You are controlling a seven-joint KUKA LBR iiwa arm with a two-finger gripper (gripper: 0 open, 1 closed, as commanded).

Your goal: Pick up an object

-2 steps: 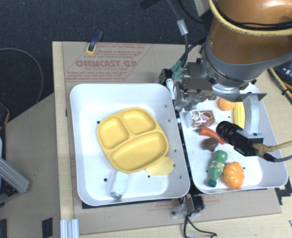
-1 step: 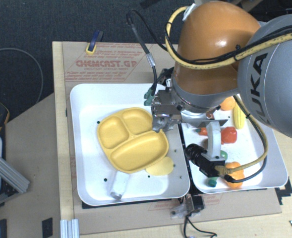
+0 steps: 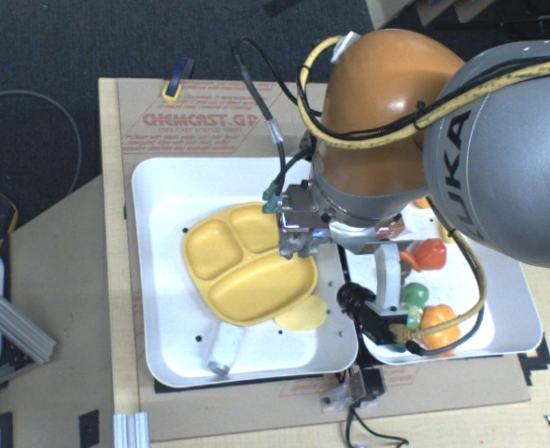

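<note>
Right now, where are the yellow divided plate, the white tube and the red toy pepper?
yellow divided plate (image 3: 242, 273): camera view, on the floor of its large front compartment.
white tube (image 3: 224, 348): camera view, mid-body, below the plate in the left bin.
red toy pepper (image 3: 429, 255): camera view, on its red body, right bin.

Dark carpet (image 3: 116, 26) fills the floor behind the bench (image 3: 209, 110), a thin cable (image 3: 64, 110) looping across it. The brown benchtop carries red lettering (partly readable, "CHEMCAST"). A blue-and-yellow clip (image 3: 176, 80) sits at its far edge.
</note>
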